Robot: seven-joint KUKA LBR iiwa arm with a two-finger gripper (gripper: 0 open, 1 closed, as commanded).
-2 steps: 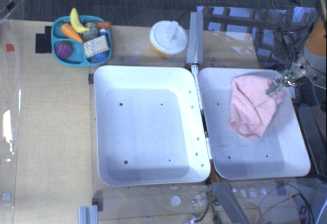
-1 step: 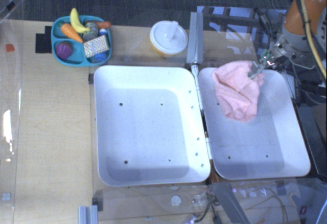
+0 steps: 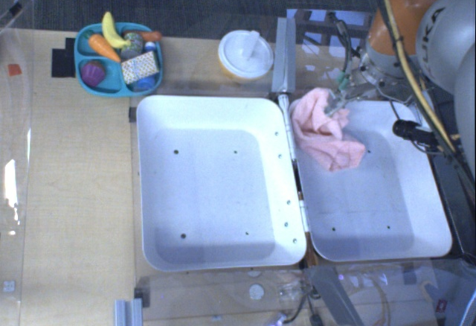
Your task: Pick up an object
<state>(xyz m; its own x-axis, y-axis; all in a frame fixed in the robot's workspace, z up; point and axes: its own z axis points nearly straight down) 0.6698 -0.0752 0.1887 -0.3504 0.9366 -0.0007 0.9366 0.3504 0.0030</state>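
Up in the right bin's (image 3: 387, 243) far-left corner, I see a crumpled pink cloth (image 3: 327, 135).
Long axis runs diagonally; gripper (image 3: 343, 90) touches its top edge, and whether it's got a grip I can't tell.

A blue divided tray (image 3: 83, 82) sits on the wooden bench (image 3: 67, 190), holding a toy banana (image 3: 111, 30), carrot (image 3: 102, 47), purple piece (image 3: 93, 73) and patterned sponge (image 3: 141, 65). Nearby stands 1 white lidded cup (image 3: 245, 54).
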